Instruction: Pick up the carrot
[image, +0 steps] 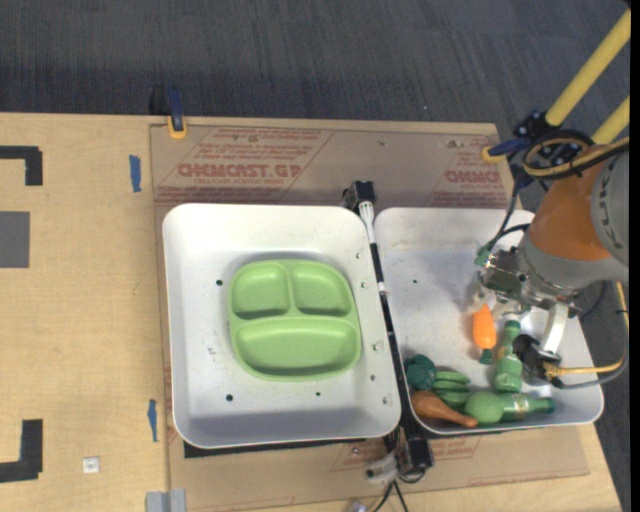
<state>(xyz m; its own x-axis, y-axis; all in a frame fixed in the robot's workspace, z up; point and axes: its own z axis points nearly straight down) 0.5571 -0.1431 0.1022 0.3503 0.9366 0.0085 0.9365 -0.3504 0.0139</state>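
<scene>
A small orange carrot (484, 327) with a green stub at its lower end lies in the right bin (430, 250), near the bin's right side. My gripper (497, 303) hangs right over the carrot's upper end, at or just above it. The grey wrist and orange band of the arm rise to the upper right and hide the gripper's tips. A longer orange-brown vegetable (443, 408) lies at the bin's front edge.
Two green bottles (509, 367) (508, 406), a dark green vegetable (419, 372) and a pale green ridged one (451, 381) crowd the right bin's front. The left bin (200, 300) holds a green divided plate (295, 318). A cable runs along the divider between bins.
</scene>
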